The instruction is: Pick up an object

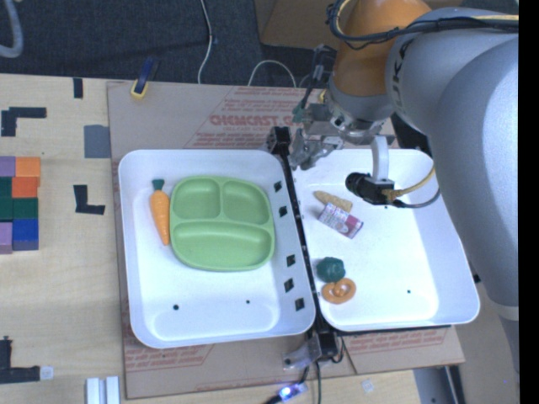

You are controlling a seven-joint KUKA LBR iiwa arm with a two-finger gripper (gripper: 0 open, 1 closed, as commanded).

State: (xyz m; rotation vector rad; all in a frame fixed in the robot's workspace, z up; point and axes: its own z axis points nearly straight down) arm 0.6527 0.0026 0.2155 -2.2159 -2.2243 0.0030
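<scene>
Camera view: tool (307,146) sits at the far edge of the right bin (421,259), can't tell its state, nothing visibly grasped; candidates untouched in that bin — small packet (340,220), teal lump (330,268), orange pretzel (339,290) — so pick not started.

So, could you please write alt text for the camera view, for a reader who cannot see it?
A grey robot arm with an orange band reaches in from the right, its hand at the far edge of the right bin, which holds a few small items. The left bin holds a green divided plate with a toy carrot to its left.
</scene>
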